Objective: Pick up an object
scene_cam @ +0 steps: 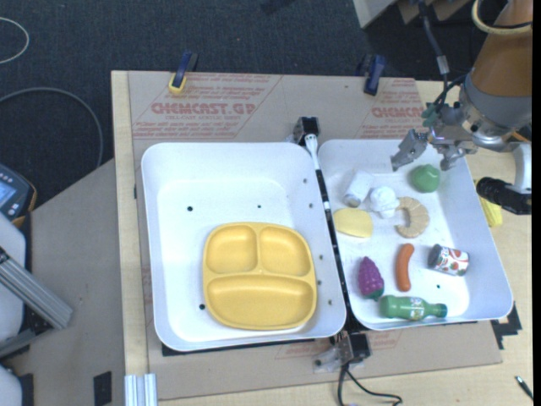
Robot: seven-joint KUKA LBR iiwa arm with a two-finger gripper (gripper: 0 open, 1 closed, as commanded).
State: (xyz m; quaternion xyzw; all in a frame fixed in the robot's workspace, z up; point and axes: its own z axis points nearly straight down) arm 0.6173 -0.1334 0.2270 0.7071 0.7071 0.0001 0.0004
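A grey arm with an orange band is seen reaching in from the right over the right-hand bin point(499, 290), its gripper point(429, 152) poised above the bin's far corner. The two fingers are spread apart and nothing is held between them. Just below and beside the fingertips lies a small green ball point(425, 178), the object nearest to the gripper and so, in all likelihood, the one being approached.

Other toy pieces are scattered across the same bin: a white block point(356, 188), a white lumpy piece point(384, 200), a tan crescent point(413, 216), a yellow wedge point(353, 223), an orange sausage point(405, 266), a purple bunch of grapes point(370, 277), a small can point(448, 260) and a green bottle point(412, 309) lying on its side near the front wall. In the left-hand bin point(161, 193) a yellow divided plate point(259, 276) is set (it appears to play no part in the pick).

The step in hand is judged to be the approach before the grasp; nothing has yet been lifted. For the next move, the open fingers would need to be centred over the green ball, lowered so that it is straddled, and then closed before any lift is attempted. A round object may be nudged aside if the descent is off centre.
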